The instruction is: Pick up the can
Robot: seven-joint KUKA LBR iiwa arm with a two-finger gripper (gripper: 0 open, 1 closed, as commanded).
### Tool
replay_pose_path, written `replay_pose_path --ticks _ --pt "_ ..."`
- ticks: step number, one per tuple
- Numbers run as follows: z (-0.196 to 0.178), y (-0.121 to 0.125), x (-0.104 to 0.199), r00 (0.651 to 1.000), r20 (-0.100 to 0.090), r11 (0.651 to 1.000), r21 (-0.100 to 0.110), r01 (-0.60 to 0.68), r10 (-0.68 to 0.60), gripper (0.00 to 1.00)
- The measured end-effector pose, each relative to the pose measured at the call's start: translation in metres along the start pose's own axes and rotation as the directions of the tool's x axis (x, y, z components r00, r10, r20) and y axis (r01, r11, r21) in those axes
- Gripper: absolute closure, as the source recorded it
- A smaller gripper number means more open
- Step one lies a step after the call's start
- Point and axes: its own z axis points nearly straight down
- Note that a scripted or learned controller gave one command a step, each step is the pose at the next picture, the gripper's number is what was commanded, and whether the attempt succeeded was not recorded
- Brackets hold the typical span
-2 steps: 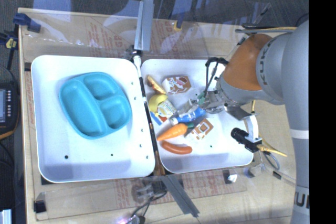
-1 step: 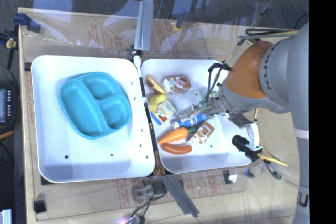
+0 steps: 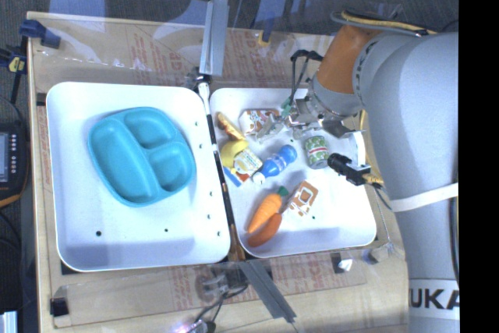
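Watching the claw, grip state I cannot tell, hang beside the can: crowding blue bottle could deflect my grasp, I reckon.

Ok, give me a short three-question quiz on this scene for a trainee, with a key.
1. True or false: the can lies in the right bin.
2. What sits in the left bin? A) blue divided plate B) carrot C) bottle
3. Fill in: the toy carrot lies toward the ___ edge of its bin.

Key: 1. true. 2. A. 3. near (lower in the camera view); the can is farther back, beside the blue bottle and under the gripper.
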Motion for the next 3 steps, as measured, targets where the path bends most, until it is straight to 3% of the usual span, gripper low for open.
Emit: replay_pose_path --ticks 1,2,3 --pt "0.0 0.016 0.014 0.998 0.002 0.998 0.019 -0.066 0.066 0.0" --pt "-0.01 0.018 0.017 0.998 0.001 0.998 0.015 -0.059 0.059 1.0" --pt "-0.195 0.008 -0.001 0.958 0.003 0.958 -0.002 0.287 -0.287 1.0"
